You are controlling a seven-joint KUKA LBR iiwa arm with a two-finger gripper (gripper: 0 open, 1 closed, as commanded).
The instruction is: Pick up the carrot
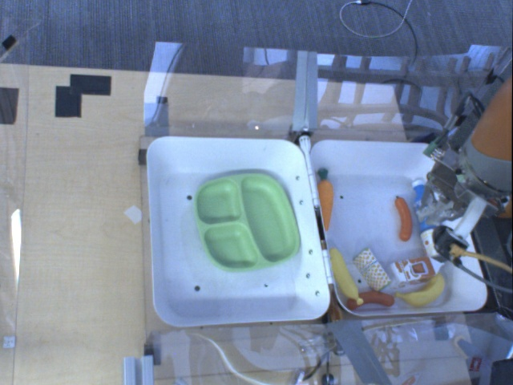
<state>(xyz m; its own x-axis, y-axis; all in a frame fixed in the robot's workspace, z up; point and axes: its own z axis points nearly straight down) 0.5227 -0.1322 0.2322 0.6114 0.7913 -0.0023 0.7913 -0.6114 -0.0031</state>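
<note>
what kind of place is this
Likely a robotics lab pick-and-place bench: two white bins between clear panels, toy food such as a carrot and bananas, and a green divided plate.

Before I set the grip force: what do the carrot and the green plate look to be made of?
The carrot looks like moulded toy plastic: even orange colour, smooth skin, stubby green cap. The green plate also looks plastic, matte to satin, one flat colour with soft rounded dividers. Neither material is certain from this view.
</note>
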